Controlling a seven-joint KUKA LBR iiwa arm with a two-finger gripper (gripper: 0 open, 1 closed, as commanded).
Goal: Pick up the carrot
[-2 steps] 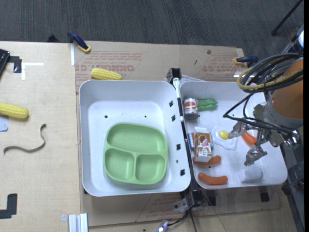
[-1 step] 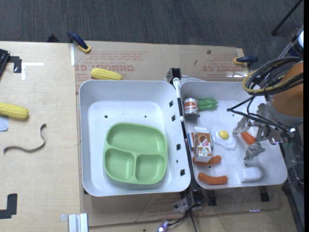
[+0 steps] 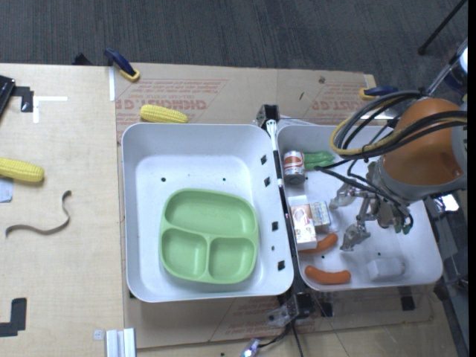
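An orange carrot (image 3: 328,276) lies flat near the front wall of the right bin (image 3: 416,274). A second orange-red piece (image 3: 321,243) lies just behind it, partly tucked beside a small white box (image 3: 306,220). My gripper (image 3: 355,233) hangs over the middle of the right bin, to the right of that second piece and above and behind the carrot. It is apart from the carrot, and nothing shows in its grasp. The grey arm with its orange band (image 3: 424,151) reaches in from the right and hides the back right of the bin.
A small can (image 3: 294,166) and a green item (image 3: 321,158) sit at the back of the right bin, and a pale object (image 3: 387,268) at its front right. The left bin (image 3: 141,199) holds a green divided plate (image 3: 209,236). Corn cobs (image 3: 163,114) (image 3: 21,170) lie outside the bins.
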